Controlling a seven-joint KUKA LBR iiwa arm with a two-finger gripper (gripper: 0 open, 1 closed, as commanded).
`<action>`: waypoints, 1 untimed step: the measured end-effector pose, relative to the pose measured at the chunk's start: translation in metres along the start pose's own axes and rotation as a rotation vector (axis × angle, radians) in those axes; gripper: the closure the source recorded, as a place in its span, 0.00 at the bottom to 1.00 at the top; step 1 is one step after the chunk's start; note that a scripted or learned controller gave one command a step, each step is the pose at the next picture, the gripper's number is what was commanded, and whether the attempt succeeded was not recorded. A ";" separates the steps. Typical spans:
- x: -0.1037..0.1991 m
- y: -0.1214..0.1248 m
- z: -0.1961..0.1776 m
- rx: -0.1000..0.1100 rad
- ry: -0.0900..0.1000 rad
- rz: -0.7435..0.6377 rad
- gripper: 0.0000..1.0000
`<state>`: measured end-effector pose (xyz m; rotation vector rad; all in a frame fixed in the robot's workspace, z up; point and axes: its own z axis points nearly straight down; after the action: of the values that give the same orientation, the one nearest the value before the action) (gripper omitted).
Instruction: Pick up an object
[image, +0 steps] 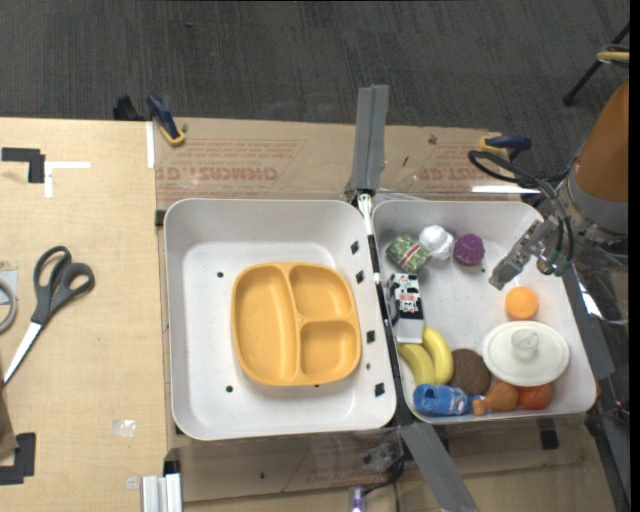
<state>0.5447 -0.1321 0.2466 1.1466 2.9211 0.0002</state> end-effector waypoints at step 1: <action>-0.001 -0.079 0.105 0.000 0.002 -0.472 1.00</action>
<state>0.4920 -0.1906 0.1419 0.4322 3.1101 0.0003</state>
